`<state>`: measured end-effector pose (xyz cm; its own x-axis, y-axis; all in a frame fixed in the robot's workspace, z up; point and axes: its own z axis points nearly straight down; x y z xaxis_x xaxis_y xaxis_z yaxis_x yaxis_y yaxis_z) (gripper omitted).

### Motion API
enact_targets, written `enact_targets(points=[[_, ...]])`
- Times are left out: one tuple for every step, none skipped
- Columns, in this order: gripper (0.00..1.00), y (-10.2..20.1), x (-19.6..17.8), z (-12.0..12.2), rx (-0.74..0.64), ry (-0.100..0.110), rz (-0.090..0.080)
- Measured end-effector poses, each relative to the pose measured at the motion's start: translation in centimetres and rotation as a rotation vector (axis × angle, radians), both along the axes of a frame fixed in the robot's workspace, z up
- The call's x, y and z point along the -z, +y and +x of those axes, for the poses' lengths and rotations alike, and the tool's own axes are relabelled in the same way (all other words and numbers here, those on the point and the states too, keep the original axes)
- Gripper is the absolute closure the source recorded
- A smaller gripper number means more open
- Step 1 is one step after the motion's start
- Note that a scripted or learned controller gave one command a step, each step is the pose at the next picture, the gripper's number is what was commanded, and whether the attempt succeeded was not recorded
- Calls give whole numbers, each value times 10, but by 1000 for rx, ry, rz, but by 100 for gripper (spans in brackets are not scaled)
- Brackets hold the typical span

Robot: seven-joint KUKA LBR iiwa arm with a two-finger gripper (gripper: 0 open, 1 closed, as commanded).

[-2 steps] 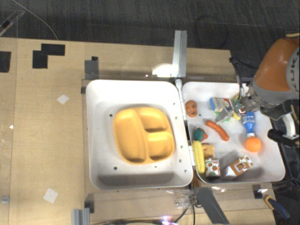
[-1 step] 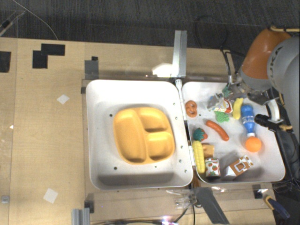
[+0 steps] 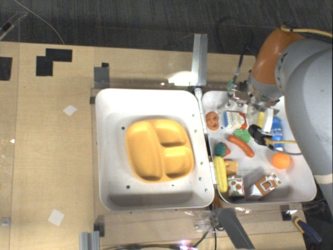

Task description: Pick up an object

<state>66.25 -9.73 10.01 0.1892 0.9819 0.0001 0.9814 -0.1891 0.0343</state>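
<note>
At right of the frame, the tool (image 3: 253, 104) hangs low over the right bin's (image 3: 302, 189) toys, near a small carton (image 3: 235, 120); whether it grips anything, I cannot tell.

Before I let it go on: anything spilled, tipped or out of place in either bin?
Nothing stands out. The yellow divided tray sits flat in the left bin. The toy food, such as the corn cob, the orange and the hot dog, lies loosely jumbled inside the right bin, none over the rim. The gripper is over its far end.
</note>
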Motion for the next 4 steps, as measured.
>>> enact_targets(points=[[0,-8,1,14,-41,12,2],[100,-7,-16,18,-48,-5,-2],[0,-9,-14,17,-47,0,-3],[0,7,1,13,-31,9,-7]])
